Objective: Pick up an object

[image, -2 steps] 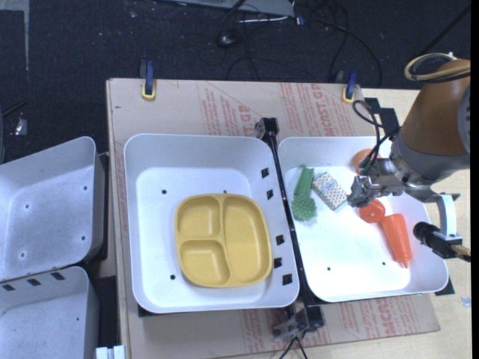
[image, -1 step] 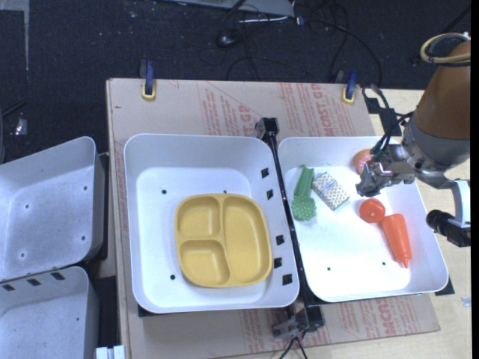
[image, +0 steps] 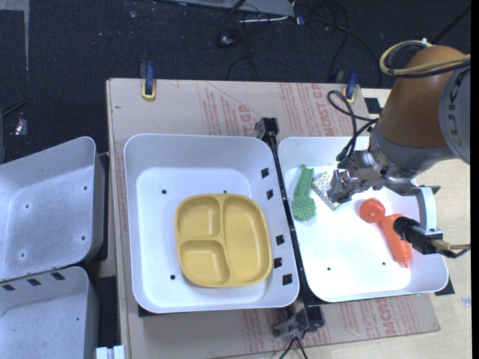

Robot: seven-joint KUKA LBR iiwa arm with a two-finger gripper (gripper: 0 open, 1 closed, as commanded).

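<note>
In the camera view, the grey arm with its orange band (image: 423,96) is reaching in from the right and hanging over the upper part of the right-hand shallow white bin (image: 352,275). Its two-finger gripper (image: 341,189) is pointing down toward a small crumpled silvery packet with pale dots (image: 323,185), which is lying near the bin's upper middle; the gripper is sitting right at the packet's right edge, but whether it is touching or clasping it cannot be told, and how wide it stands cannot be told either.

Just left of the packet, a green plastic brush with a long handle and a rounded bristly head (image: 303,194) is lying close to the bin's left wall, handle pointing up the frame. To the right of the gripper, an orange plastic scoop with a round bowl and a tapering handle (image: 385,226) is lying on the bin floor, slanting down toward the right.

In the left-hand shallow white bin (image: 150,163), a yellow plastic plate with three compartments (image: 223,239) is resting flat near the middle.
</note>
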